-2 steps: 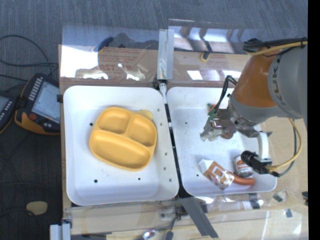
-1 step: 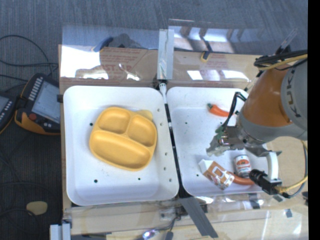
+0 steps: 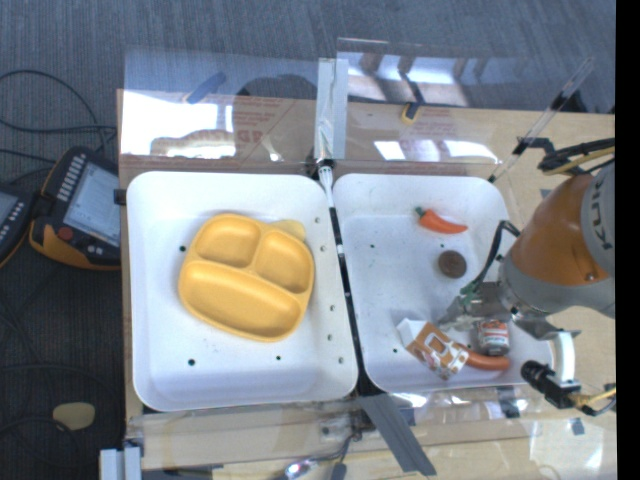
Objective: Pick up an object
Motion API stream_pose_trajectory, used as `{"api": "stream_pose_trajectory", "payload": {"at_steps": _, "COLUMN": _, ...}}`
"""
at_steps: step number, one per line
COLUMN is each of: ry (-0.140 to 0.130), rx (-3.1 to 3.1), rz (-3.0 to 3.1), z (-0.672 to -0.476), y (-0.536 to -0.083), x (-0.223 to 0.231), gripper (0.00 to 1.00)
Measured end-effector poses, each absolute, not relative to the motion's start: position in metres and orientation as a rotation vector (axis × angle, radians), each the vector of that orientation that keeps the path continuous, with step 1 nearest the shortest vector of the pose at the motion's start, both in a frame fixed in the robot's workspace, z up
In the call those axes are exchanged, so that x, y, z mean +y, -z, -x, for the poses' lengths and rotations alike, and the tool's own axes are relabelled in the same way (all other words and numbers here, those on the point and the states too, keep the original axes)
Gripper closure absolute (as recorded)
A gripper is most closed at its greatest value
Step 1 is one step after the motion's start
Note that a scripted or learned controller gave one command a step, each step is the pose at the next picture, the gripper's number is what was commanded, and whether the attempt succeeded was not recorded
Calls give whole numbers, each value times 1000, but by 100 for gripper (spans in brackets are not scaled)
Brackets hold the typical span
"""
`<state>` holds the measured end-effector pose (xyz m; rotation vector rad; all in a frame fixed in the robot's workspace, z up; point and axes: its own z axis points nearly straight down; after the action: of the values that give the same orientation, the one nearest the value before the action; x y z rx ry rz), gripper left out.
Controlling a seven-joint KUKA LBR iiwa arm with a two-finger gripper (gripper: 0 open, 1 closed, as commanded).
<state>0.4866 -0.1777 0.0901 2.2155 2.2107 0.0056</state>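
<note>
So the gripper (image 3: 487,320) was down low in the lower right of the frame, inside the right bin (image 3: 390,203), sitting right on top of a small can (image 3: 492,338). Honestly couldn't tell how its jaws stood from this angle, the wrist and the grey arm (image 3: 570,258) covered most of it, so no way to say whether it had a grip on anything.

Working out from there: a sausage-looking thing (image 3: 480,361) lay just under the can, touching or nearly so, and a crumpled orange-and-white packet (image 3: 435,348) was just left of it. A bit up from the gripper sat a brown disc (image 3: 452,263), and further up toward the top of that bin, a little toy carrot (image 3: 441,222), well apart from the rest.

Over in the left bin (image 3: 160,268) there was a yellow divided tray (image 3: 247,273) with something pale peeking out behind its upper right corner, couldn't make out what.

As for progress, my read was that the pick wasn't done. Everything looked like it was resting on the bin floor, nothing lifted. The arm seemed to be at the reach-down stage over the can, so closing on it and lifting were what was left.
</note>
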Motion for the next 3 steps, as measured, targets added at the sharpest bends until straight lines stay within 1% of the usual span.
{"api": "stream_pose_trajectory", "payload": {"at_steps": 1, "ry": 4, "rx": 2223, "rz": -2219, "z": -555, "y": -207, "x": -140, "gripper": 100}}
{"api": "stream_pose_trajectory", "payload": {"at_steps": 2, "ry": 6, "rx": 2225, "rz": -2219, "z": -618, "y": -190, "x": -82, "gripper": 100}}
{"api": "stream_pose_trajectory", "payload": {"at_steps": 3, "ry": 7, "rx": 2222, "rz": -2223, "z": -557, "y": -104, "x": -157, "gripper": 100}}
